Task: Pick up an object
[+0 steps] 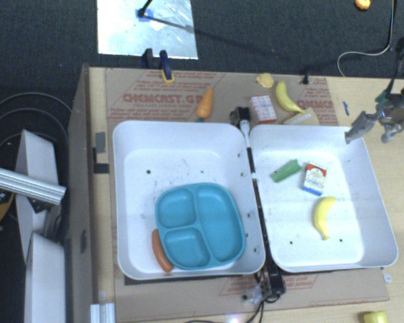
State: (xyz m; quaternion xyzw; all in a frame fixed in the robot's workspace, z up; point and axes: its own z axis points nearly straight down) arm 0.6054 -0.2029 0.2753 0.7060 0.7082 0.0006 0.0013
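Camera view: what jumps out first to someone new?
The blue divided plate in the left bin, with an orange hot dog against its lower left edge. Next, the right bin holding a yellow banana, a small red and white box and a green piece. The gripper hangs over that bin's upper right corner.

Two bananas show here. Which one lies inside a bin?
The banana in the right bin, below the small red-and-white box. The other banana lies on the cardboard behind the bins.
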